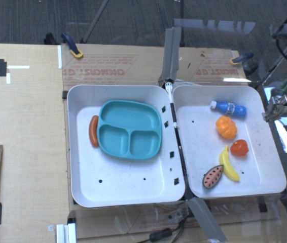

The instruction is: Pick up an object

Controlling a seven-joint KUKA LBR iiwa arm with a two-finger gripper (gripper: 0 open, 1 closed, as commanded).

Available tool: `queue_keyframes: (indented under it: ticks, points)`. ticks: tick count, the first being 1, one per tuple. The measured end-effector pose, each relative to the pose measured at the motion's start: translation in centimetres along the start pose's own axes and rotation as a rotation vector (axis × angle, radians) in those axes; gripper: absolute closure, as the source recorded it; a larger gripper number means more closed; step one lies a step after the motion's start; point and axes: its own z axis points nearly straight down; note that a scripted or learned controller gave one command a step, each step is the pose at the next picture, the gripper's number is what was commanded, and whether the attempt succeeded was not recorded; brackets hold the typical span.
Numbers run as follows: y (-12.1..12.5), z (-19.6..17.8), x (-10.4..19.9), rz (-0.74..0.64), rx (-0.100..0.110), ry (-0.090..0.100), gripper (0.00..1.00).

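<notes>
The left bin (77, 151) held a hot dog (93, 130) touching a teal tray (130, 129). The right bin (194, 135) held a bottle (228, 108), orange (226, 127), tomato (239, 148), banana (228, 165) and watermelon slice (212, 176). Claw position and state: cannot tell.

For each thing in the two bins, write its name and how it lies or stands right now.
Teal tray: flat in left bin, compartments up.
Hot dog: lying against tray's left edge.
Blue bottle: on its side, right bin.
Orange: resting, apart.
Tomato: beside banana.
Banana: lying flat.
Watermelon slice: flat, touching banana.
</notes>
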Motion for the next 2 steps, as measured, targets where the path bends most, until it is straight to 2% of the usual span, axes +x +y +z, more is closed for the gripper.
queue_keyframes:
  ticks: [1, 2]
  points:
    - [-3.4, 1.1, 0.9, 0.002, -0.001, 0.000, 1.00]
    - [-3.7, 4.1, 6.0, -0.002, -0.001, 0.001, 1.00]
